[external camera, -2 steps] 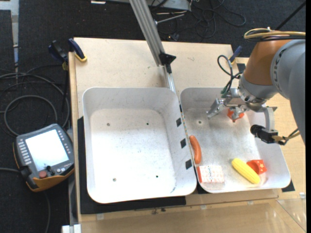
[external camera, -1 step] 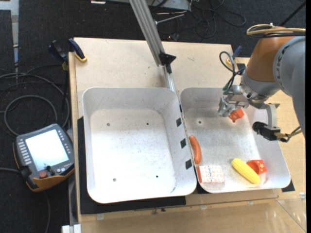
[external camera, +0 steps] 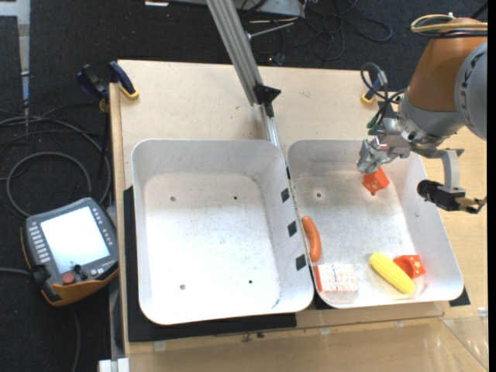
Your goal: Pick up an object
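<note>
End effector upper right of frame, directly over small orange block; finger state: cannot tell. Block judged light, rigid; grip flat sides.

Looks like a robotics lab / test cell, not a home or shop. Signs: plywood bench w/ two shallow white bins side by side, yellow-handled clamps at the bench's back corners, an aluminium rail slanting up from the middle. Industrial robot arm, grey w/ orange band, reaches in from the right. A teach pendant w/ lit screen lies on the dark floor at left, loose black cables strewn around it & behind the bench.
</note>
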Robot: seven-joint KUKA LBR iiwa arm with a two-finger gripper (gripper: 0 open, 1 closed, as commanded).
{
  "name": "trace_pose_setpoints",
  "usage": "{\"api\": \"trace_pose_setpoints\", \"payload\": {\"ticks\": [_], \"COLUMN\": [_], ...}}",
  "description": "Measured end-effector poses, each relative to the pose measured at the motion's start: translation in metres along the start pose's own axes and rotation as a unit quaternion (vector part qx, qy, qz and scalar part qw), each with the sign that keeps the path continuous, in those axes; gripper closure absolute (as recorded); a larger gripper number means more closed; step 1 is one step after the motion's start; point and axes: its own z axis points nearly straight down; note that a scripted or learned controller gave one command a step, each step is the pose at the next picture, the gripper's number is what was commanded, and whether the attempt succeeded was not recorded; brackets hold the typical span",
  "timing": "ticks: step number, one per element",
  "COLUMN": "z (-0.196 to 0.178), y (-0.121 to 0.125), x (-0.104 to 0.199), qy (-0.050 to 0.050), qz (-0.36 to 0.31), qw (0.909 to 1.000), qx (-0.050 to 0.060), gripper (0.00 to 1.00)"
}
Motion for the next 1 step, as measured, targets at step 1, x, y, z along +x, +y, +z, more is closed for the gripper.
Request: {"api": "trace_pose_setpoints", "payload": {"ticks": [1], "z": [-0.0540], "y": [0.0020], "x": [0.0000], "qy": [0.000], "qz": [0.000], "qw": [1.0000], "qx": [0.000], "gripper": [1.00]}}
